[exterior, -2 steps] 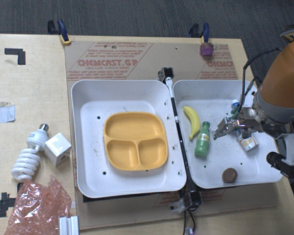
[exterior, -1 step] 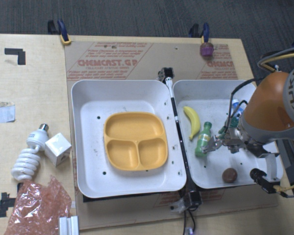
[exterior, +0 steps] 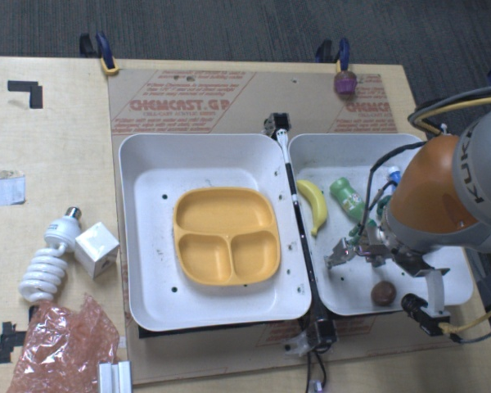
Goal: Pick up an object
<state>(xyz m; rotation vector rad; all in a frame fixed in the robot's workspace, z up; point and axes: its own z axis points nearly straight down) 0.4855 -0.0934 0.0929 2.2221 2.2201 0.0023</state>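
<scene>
Yellow banana (exterior: 313,204) lying in the right bin (exterior: 344,301), at its left wall, just left of a green bottle (exterior: 346,199); small brown ball (exterior: 383,292) nearer. Probably light, soft-skinned, easily bruised, curved; best taken across the thick middle. End effector (exterior: 344,255) poised low between banana and ball, nothing visibly between its tips; open or closed impossible to tell. Yellow tray (exterior: 227,236) in the left bin.

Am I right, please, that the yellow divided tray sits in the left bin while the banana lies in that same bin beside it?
Not quite: the camera view shows the banana in the right bin, near its left wall, next to a green object. The yellow divided tray does sit in the left bin, as you said.
</scene>
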